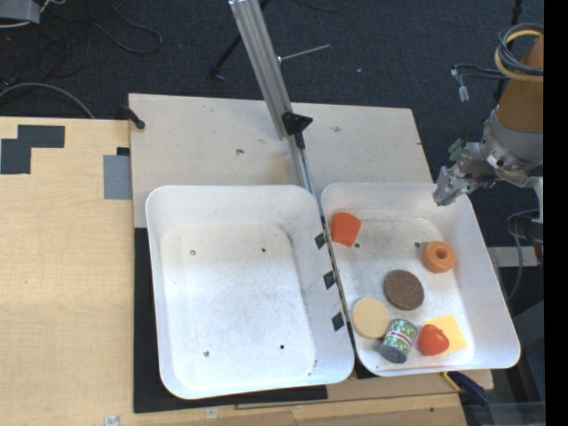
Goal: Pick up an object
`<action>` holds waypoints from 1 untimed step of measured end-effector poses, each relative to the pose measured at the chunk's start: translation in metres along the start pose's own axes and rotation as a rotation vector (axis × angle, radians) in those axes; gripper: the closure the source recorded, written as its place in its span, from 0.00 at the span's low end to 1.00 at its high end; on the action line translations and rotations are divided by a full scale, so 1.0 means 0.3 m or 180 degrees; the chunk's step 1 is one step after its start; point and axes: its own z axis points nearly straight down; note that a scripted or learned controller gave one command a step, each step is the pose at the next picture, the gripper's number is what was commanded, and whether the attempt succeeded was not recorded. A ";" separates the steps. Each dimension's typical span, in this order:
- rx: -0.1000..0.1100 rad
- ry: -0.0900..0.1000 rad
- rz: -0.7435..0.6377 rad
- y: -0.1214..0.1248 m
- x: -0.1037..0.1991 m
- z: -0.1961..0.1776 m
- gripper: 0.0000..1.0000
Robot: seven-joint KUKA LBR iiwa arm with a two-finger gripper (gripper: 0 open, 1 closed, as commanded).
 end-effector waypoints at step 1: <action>-0.0001 0.0000 -0.0013 -0.001 -0.011 -0.213 1.00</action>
